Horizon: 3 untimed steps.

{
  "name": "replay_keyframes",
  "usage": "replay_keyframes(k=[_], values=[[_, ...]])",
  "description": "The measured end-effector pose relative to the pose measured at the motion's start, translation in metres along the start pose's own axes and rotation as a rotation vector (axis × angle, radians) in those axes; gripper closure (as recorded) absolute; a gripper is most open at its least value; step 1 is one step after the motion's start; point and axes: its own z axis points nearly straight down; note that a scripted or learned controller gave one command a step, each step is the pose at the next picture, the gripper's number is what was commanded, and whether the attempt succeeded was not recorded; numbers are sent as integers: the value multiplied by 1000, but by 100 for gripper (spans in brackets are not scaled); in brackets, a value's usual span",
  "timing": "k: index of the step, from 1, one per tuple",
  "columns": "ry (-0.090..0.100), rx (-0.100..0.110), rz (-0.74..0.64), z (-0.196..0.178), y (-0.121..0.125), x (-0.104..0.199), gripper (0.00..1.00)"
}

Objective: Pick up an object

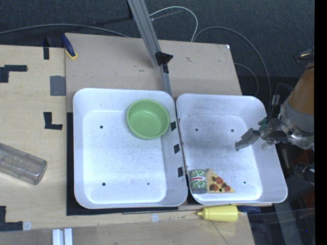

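My end effector (244, 141) over right bin (255, 108), right side; grip state unclear, cannot tell. Nearest target: pizza-slice toy (218, 183), near-left of me, beside small can (197, 180). Green bowl (148, 119) farther left.

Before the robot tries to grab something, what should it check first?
1. Something to grab in the right bin: ok, a small can and a toy pizza slice lie at its front.
2. Green bowl in the left bin: ok.
3. Gripper over the right bin: ok, at its right side.
4. Gripper above a thing: not ok.
5. Fingers open: cannot tell.
6. Yellow bottle is outside the bins: ok.
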Motion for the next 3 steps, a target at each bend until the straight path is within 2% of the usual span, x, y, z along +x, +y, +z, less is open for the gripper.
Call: replay_keyframes(k=[1,2,3], values=[[0,2,1,62,4,-4,0],[1,2,1,112,-7,-8,0],[1,-2,-1,99,-5,-7,100]])
